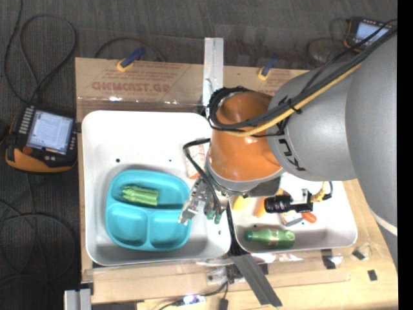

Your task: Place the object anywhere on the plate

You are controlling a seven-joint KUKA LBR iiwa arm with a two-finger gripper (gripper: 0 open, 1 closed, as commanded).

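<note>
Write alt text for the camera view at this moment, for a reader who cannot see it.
A grey arm with an orange band reaches in from the right, its gripper at the right rim of a turquoise divided plate in the left bin. A green object lies in the plate's upper compartment. The right bin holds a green bottle and small items.

Single fixed camera, mounted above the bench, looking down at a slant. Framing wide enough for both shallow white plastic bins: left bin [97, 173] at centre left, right bin [342, 231] at lower right. Dark carpeted floor [64, 31] along top and left edges. Bulky grey arm with orange band [322, 128] nearest the lens, covering the right half.
</note>
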